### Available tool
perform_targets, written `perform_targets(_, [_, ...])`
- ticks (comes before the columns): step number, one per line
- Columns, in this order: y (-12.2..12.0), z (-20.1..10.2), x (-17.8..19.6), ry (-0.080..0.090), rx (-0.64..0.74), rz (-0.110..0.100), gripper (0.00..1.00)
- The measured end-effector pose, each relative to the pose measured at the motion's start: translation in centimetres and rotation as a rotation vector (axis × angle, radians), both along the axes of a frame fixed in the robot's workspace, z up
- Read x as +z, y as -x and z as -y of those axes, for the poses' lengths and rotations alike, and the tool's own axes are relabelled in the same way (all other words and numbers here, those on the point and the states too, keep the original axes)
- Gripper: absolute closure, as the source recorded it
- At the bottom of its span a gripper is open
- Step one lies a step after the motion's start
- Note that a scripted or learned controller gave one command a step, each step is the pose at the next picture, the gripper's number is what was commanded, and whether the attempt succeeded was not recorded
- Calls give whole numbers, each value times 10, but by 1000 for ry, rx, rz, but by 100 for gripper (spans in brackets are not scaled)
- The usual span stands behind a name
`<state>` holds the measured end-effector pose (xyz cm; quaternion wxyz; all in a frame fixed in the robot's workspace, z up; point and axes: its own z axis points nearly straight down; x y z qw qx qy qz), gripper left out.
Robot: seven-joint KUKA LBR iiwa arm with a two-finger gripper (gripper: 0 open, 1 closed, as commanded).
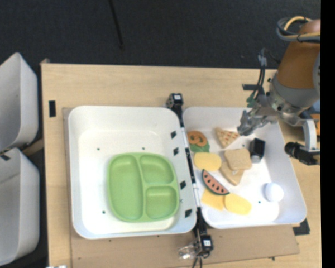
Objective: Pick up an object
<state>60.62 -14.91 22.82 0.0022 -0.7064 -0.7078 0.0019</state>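
Observation:
The right bin (285, 205) holds several toy foods: a pretzel (197, 139), a pizza slice (227, 137), a yellow piece (207, 161), two bread slices (237, 159), a watermelon slice (215, 183), two more yellow pieces (229, 203) and a white ball (273, 192). A small black item (257, 148) lies beside the bread. My gripper (247, 126) hangs over the far side of this bin, just right of the pizza slice and above the black item. I see nothing held in it.
A green divided plate (142, 186) lies in the left bin (84, 149). The ridge between the bins (185, 155) carries black clips. The arm's orange-banded wrist (295, 66) looms over the bench's right side.

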Motion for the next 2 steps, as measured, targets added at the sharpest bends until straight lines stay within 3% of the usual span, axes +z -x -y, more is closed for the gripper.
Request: perform_targets(2, [76,-65,-6,0,2,1,100])
